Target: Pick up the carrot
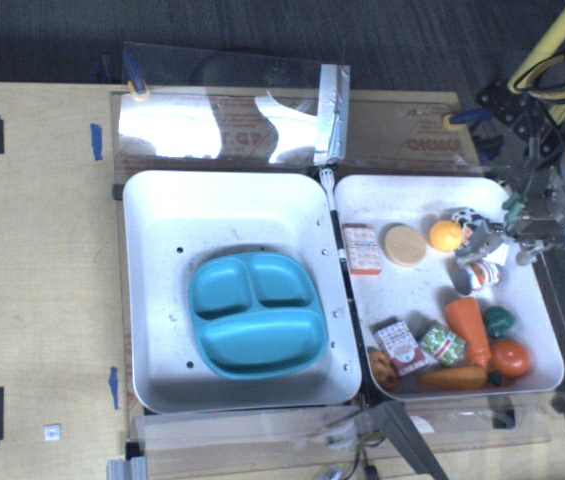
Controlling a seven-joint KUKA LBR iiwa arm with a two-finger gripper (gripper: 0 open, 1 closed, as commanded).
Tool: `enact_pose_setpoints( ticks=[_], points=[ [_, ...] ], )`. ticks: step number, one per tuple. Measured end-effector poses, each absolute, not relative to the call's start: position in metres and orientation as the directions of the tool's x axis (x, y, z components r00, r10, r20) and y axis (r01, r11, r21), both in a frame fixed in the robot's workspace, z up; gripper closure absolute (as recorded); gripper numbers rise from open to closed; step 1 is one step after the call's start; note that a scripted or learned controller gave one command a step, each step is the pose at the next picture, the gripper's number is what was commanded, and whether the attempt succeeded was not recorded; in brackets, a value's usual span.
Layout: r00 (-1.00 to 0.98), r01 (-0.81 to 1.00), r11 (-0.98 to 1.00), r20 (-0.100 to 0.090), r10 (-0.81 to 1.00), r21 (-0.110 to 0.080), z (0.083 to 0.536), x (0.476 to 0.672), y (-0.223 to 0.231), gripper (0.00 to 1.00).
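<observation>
The carrot (469, 330) is an orange tapered piece lying near the front right of the right bin (417, 193), with a dark green piece (499, 320) against its right side. My gripper (478, 251) hangs over the right bin's back right part, above and behind the carrot, with a clear gap between them. A small white and red object (477, 276) sits just under the gripper. Nothing can be seen held in the gripper.
The right bin also holds a yellow-orange ball (446, 236), tan round cookie (405, 245), small labelled box (362, 249), red carton (397, 344), green packet (443, 345), red tomato (511, 359) and a long orange piece (452, 377). A blue divided plate (257, 313) lies in the left bin (152, 268).
</observation>
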State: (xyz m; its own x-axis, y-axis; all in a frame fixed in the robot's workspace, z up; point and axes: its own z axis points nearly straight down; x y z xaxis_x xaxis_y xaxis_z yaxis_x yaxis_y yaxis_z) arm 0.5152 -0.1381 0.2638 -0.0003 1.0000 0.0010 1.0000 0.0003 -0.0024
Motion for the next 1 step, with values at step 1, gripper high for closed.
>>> enact_pose_setpoints(
  ticks=[1],
  points=[
    [0.382, 0.924, -0.382, -0.002, 0.924, -0.002, 0.2220, 0.6244, -0.1512, 0.00]
  ],
)
